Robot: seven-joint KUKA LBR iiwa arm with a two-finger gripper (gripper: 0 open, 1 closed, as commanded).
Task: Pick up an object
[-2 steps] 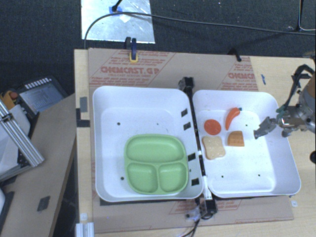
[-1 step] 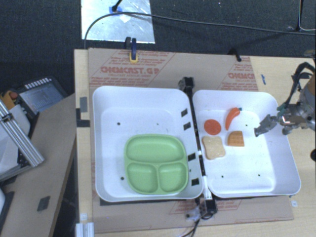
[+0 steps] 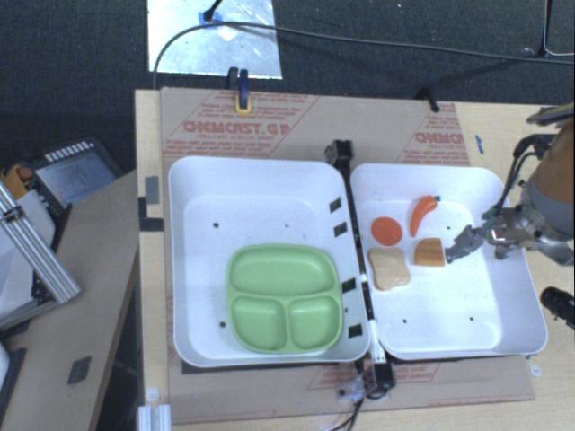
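The tabletop (image 3: 296,119) carries two white bins side by side. The left bin (image 3: 207,196) holds a green three-compartment tray (image 3: 283,294). The right bin (image 3: 467,330) holds four small toy foods, clustered toward its upper left: a pale bread slice (image 3: 389,268), a brown block (image 3: 429,253), a red disc (image 3: 387,231) and an orange-red pepper (image 3: 422,215). The hand (image 3: 460,243) sits low in the right bin, its tip just beside the block's right edge; whether it is released or clenched cannot be told from this view, and nothing is seen gripped. Judgement: the block is the likeliest target. It looks light and rigid or slightly soft, not fragile, possibly smooth-skinned. Best hold is across its short sides, squarely, since it lies close to the bread slice and may slide when nudged.
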